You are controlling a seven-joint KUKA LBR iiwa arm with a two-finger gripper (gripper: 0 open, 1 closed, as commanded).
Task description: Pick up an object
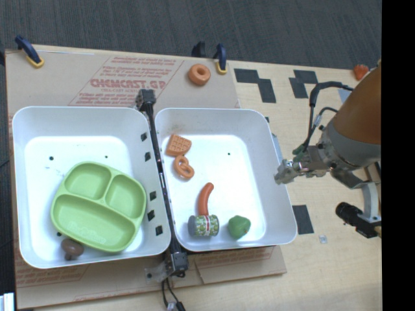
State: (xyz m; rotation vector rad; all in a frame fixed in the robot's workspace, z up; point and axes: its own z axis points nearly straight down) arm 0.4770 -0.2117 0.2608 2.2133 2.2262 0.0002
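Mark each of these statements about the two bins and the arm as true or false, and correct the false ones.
1. The green divided plate lies in the left bin. True.
2. The gripper hangs over the middle of the right bin. False: it is by that bin's right wall, at the edge.
3. The orange ring lies inside the right bin. False: it lies on the cardboard behind the bins.
4. The red sausage lies in the right bin, just above the small can. True.
5. The green lump sits on the plate. False: it is in the right bin, beside the can.
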